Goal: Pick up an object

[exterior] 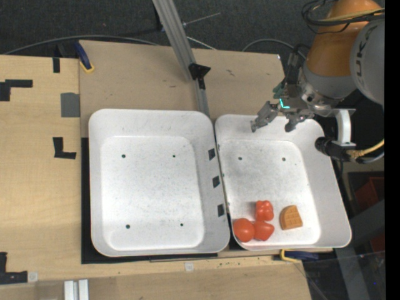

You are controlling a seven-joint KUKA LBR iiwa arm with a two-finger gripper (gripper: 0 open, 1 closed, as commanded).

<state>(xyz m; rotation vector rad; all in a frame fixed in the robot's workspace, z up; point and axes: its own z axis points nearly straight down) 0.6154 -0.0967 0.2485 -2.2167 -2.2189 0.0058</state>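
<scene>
The red pieces [256, 222] and tan block [290, 217] lie untouched at the near edge of the right bin [312, 167], well apart from my gripper [274, 122]. My fingers are spread and hold nothing. Pickup not begun. Bare bin floor lies between; the red pieces crowd the wall.

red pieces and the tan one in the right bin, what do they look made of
Red pieces: probably plastic toy food, smooth with a faint sheen. Tan block: matte with a ridged face, perhaps plastic or foam; too small to be sure. Right bin: likely white moulded plastic.
</scene>
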